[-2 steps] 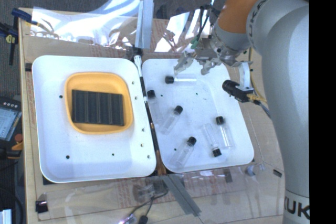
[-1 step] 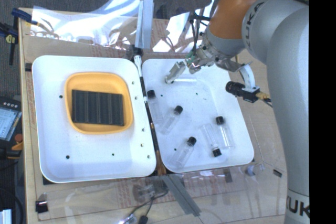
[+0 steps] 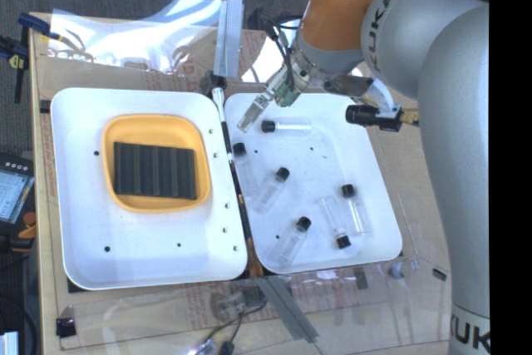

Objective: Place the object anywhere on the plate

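Observation:
A yellow plate (image 3: 154,137) with a dark ridged centre lies in the left bin (image 3: 83,245). My gripper (image 3: 274,93) hangs over the far left corner of the right bin (image 3: 378,179), to the right of the plate. It is shut on a clear vial (image 3: 252,112), which slants down and left from the fingertips, above the bin floor. Several more clear vials with black caps lie loose in the right bin, among them one (image 3: 287,127) just below the gripper and one (image 3: 268,189) near the bin's middle.
The raised rim between the two bins (image 3: 233,179) runs just left of the gripper. A crumpled foil sheet (image 3: 133,37) and an upright grey bar (image 3: 229,33) stand behind the bins. The arm's grey body (image 3: 449,137) covers the right side.

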Action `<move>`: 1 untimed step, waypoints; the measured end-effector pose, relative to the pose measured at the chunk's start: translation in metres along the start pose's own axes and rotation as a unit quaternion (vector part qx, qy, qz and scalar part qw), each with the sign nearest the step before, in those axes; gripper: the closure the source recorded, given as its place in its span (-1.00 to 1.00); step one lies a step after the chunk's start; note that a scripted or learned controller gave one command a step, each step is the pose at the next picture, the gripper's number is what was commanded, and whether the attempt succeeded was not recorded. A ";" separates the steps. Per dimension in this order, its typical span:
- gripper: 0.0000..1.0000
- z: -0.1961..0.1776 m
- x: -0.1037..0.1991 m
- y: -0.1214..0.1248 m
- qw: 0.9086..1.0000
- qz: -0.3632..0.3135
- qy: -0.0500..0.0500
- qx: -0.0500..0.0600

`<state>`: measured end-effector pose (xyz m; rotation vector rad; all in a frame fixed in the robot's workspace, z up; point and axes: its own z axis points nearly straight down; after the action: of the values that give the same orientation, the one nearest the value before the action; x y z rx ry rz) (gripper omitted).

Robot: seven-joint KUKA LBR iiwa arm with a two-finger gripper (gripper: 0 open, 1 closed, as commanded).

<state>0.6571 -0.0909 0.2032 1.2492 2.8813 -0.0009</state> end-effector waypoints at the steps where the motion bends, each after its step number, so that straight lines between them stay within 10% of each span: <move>1: -1.00 0.000 0.000 0.000 1.000 0.000 0.000 0.000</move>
<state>0.6571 -0.0914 0.2032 1.2504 2.8806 -0.0014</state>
